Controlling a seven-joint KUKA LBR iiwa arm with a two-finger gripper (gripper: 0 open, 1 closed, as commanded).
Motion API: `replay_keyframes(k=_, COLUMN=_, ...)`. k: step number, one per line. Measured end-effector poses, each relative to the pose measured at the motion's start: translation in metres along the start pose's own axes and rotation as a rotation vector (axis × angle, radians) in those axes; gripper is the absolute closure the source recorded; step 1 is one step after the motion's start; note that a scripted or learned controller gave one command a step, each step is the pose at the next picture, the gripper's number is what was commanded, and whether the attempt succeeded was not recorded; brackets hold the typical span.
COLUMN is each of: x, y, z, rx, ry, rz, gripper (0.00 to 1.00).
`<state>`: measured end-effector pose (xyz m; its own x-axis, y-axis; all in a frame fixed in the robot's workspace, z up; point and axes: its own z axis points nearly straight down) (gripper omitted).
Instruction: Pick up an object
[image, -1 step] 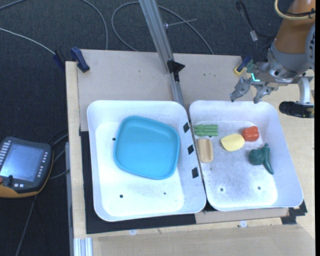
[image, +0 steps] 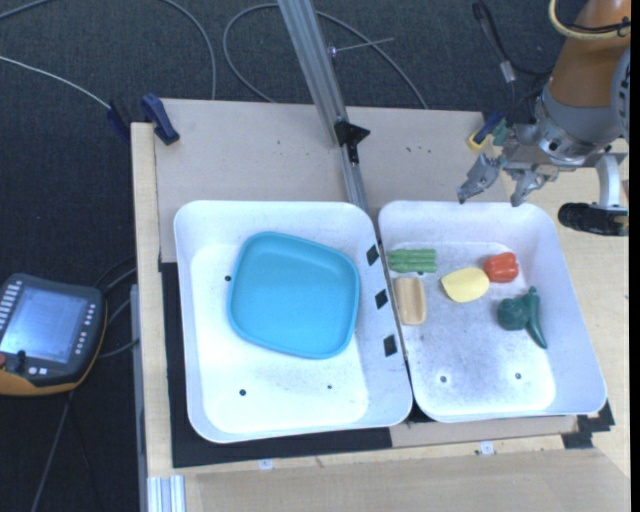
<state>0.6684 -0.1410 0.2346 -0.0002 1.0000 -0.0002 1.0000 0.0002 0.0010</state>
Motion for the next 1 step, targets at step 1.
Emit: replay_keyframes(k=1, x=-0.0100, y=-0.0028, z=0.0523, rx=0.004, ry=0.001, rz=0.001, gripper=0.00)
